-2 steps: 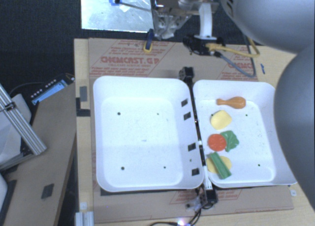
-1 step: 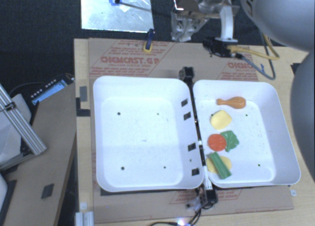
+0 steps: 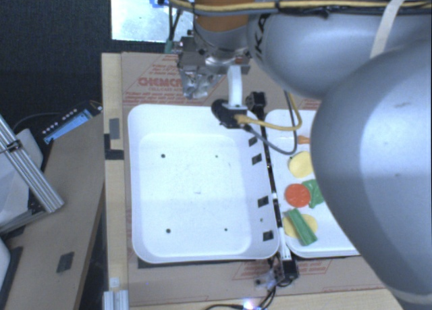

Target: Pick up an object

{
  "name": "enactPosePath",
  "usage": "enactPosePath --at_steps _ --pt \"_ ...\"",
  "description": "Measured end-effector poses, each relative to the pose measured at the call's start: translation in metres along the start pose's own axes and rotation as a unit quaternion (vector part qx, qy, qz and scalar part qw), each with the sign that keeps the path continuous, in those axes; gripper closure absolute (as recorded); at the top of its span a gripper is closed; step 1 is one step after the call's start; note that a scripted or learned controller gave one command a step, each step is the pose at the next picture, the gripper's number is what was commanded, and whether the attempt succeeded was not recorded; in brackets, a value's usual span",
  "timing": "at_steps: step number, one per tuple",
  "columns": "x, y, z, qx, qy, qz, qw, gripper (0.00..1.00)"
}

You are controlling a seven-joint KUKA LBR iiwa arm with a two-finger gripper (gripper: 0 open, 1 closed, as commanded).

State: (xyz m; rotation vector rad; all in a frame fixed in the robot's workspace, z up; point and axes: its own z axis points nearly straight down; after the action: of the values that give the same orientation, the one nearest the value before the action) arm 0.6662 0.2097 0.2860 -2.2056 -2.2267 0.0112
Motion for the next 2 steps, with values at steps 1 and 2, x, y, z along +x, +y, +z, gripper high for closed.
enactPosePath --at_steps 1,2 --pt "-0.090 0.002 0.011 -0.005 -0.001 0.007 1.0000 1.00" --pt "0.022 -0.008 0.112 -0.005 0.001 -0.001 1.0000 1.00"
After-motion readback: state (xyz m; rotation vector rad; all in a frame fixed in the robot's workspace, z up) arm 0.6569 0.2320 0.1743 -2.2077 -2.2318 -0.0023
